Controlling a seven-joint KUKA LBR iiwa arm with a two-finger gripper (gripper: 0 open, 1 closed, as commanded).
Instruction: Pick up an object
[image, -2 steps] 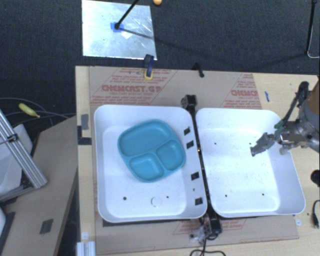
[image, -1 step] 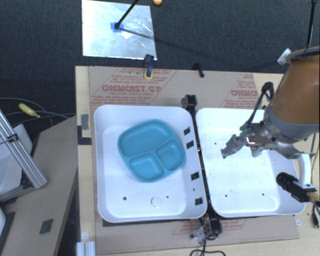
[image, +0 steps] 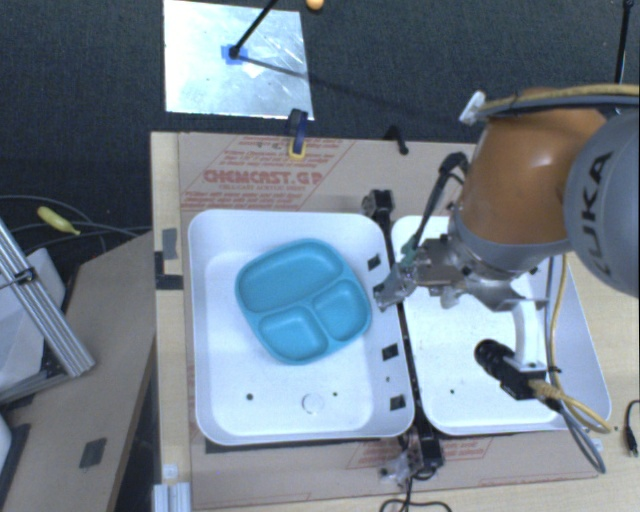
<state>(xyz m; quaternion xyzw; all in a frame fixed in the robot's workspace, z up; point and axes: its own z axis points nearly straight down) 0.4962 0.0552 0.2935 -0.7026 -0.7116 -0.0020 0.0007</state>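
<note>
A light-blue plate with three compartments (image: 300, 298) lies flat in the middle of the left white bin (image: 205, 300). The arm, with its wide orange band (image: 535, 170), hangs over the right white bin (image: 590, 395) and hides much of that bin's floor. My gripper (image: 393, 288) sits low at the divider between the two bins, just right of the plate's right edge. I see nothing held in it. A black part with a yellow cable (image: 508, 370) hangs below the wrist over the right bin.
Both bins rest on a cardboard sheet with red print (image: 265, 170). A shiny silver sheet (image: 235, 60) lies beyond it at the back. An aluminium frame (image: 35, 310) stands at the left edge. Black clips (image: 390, 352) line the wall between the bins.
</note>
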